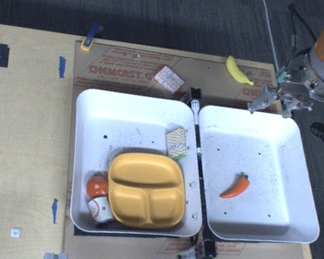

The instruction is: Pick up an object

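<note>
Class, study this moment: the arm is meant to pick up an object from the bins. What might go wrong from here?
1. The gripper sits over the far rim of the right bin, so a straight descent may strike the rim.
2. The orange carrot is small and lies flat; fingers may scrape the floor or nudge it away.
3. In the left bin, the yellow tray crowds the small items, leaving little finger room.

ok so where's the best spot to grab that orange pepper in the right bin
Grip the orange pepper across its thicker middle, coming straight down from above. It lies flat and alone on the floor of the right bin, slanted with its green stem end up-right, so set the jaws across that slant; the tapered lower-left tip would probably slip out.
</note>
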